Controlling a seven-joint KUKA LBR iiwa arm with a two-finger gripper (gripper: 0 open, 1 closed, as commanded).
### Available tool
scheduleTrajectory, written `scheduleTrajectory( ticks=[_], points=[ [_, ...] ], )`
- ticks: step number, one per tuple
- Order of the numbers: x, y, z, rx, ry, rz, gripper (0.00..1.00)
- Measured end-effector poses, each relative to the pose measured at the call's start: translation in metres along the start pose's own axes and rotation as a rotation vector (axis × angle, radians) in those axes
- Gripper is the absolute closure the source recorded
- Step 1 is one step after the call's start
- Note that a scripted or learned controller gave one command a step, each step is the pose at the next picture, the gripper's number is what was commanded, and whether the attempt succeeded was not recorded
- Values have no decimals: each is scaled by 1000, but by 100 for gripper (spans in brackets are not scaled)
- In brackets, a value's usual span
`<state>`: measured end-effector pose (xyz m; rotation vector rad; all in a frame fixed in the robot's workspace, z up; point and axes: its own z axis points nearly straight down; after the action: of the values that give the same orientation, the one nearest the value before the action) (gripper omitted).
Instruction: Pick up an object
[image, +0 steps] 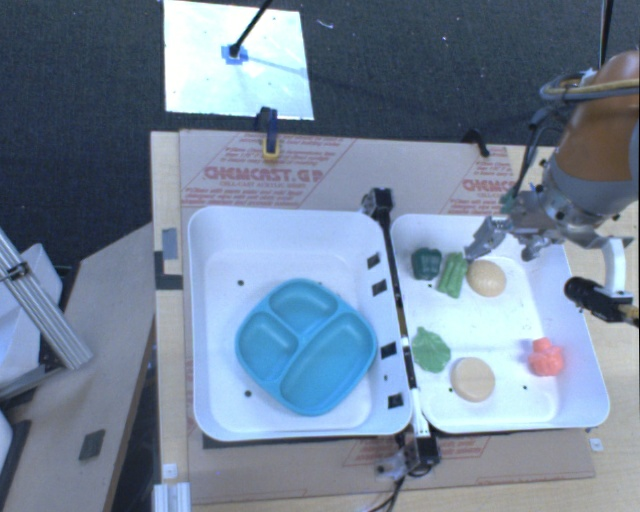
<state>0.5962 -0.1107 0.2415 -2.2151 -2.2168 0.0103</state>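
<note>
Currently: pincer (506, 238) over right bin's (578, 330) far edge, fingers spread apart, clamping nothing | beige round object (487, 278) just below it, beside light green piece (451, 275) and dark green piece (427, 263) | pink object (545, 357) near right wall | blue divided plate (305, 345) in left bin (215, 300)
</note>
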Motion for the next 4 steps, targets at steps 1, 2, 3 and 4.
scheduleTrajectory(
  ticks=[1, 2, 3, 4],
  points=[
    [0, 2, -6, -12, -1, -2, 0],
    [-1, -5, 51, -9, -1, -1, 0],
    [-5, -13, 99, -8, -1, 0, 0],
    [-5, -13, 151, -8, 0, -1, 0]
  ],
)
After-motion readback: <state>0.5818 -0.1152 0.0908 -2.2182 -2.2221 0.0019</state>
